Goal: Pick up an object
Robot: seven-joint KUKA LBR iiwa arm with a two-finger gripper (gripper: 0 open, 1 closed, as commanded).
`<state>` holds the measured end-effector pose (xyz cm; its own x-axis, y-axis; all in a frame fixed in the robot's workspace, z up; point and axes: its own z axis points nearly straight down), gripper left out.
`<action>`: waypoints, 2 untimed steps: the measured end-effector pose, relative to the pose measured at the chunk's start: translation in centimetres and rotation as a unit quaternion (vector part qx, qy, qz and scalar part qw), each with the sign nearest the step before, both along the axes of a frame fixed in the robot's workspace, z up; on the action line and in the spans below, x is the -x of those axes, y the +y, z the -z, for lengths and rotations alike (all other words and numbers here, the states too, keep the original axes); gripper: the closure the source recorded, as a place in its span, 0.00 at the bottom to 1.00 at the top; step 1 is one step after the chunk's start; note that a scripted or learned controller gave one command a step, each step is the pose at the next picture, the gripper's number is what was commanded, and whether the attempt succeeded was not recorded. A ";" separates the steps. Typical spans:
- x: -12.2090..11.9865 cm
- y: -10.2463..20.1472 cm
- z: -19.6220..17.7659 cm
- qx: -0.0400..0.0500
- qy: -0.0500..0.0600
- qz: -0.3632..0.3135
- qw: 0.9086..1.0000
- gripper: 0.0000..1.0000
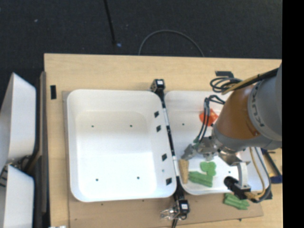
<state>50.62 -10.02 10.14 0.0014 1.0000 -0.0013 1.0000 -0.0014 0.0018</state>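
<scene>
Looming largest, at 3 o'clock: grey arm (259, 110) with orange band, covering much of right bin (183, 109). Gripper (202, 151): opening impossible to tell. Lying at 5 o'clock in that bin: green object (203, 175), chunky, beside tan piece (183, 168). Risking a miss near the bin wall.

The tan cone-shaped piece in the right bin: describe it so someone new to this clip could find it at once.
Start at the right bin, under the arm. Go to its near left corner, beside the divider between the two bins. The tan cone lies there, next to a green block; it is the only tan, tapered thing, while its neighbours are green or orange.
</scene>
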 end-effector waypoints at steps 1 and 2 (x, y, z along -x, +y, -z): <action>1.6 0.0 0.0 0.000 0.000 0.000 1.000 0.00; -2.1 -9.3 0.0 0.003 -0.002 0.002 1.000 0.00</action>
<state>52.72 -19.35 10.17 0.0046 1.0000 -0.0070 1.0000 -0.0046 0.0056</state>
